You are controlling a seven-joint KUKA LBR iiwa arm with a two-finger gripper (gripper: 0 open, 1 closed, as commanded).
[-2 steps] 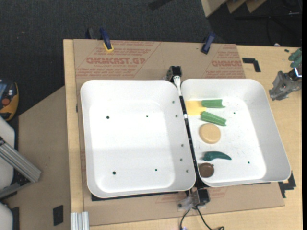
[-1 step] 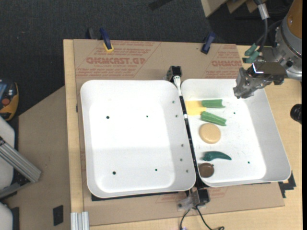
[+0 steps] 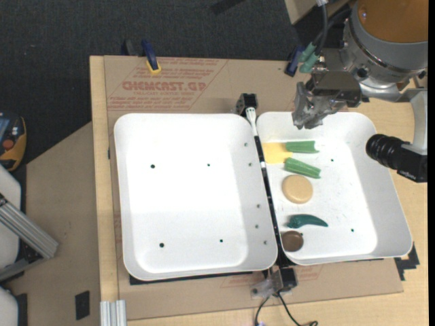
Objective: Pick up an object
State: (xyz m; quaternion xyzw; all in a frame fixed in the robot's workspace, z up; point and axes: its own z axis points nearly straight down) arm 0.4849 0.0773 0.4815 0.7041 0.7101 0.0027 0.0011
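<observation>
Your end effector point(image 3: 307, 117) hangs over the far edge of the right bin point(image 3: 380, 240), probably lining up a descent; you cannot tell its state. Just near of it lies a green piece point(image 3: 300, 146), its long axis running left-right, touching the yellow block point(image 3: 273, 153).

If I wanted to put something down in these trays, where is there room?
The left bin has the most bare floor, wall to wall. In the right bin, the right half is bare, from the tan disc across to the outer wall. It is crowded along that bin's left side: yellow piece, two green pieces, teal piece, brown piece.
</observation>
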